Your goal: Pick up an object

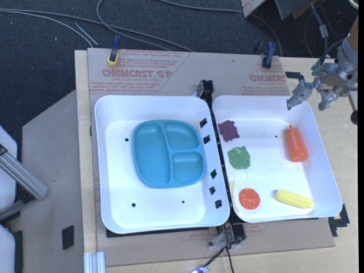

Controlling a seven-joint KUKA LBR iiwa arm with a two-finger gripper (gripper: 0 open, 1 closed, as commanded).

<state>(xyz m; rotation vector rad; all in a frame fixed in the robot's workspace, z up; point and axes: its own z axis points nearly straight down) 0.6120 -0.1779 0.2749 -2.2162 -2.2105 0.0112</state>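
The right bin holds several toy foods: a purple grape bunch, a green leafy piece, an orange carrot, a red tomato and a yellow corn cob. My gripper hangs above the bin's far right corner, up and to the right of the carrot. Its fingers are spread apart and nothing is between them.
The left bin carries a blue divided plate. A black divider strip runs between the bins. Blue clamps grip the cardboard sheet at the back. Cables lie on the floor behind.
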